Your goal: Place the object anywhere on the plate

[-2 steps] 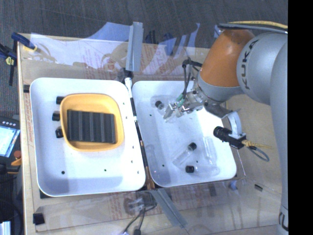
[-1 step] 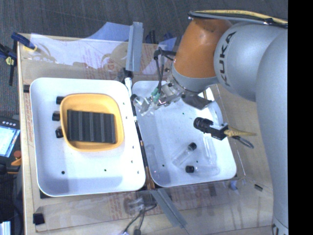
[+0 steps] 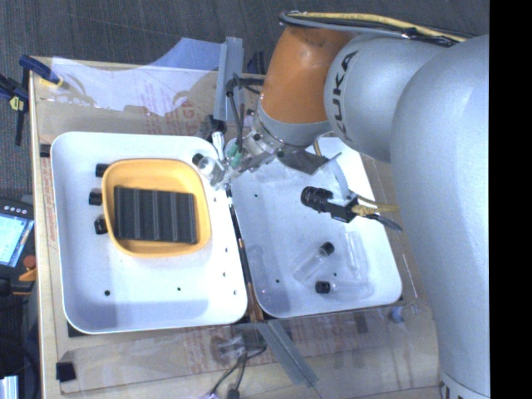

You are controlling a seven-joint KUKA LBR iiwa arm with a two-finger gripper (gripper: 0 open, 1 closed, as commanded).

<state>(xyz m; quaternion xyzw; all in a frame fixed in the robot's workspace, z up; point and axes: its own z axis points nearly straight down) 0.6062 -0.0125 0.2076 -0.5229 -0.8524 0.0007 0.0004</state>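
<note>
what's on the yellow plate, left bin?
A dark ribbed rectangular slab covers the middle of the yellow plate. Three small black bits poke out at the plate's left edge; how far they run beneath is hidden.

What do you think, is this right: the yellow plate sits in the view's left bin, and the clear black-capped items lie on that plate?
One part is wrong. In the camera view the clear black-capped items lie on the floor of the right bin, not on the yellow plate. That plate does sit in the left bin.
</note>
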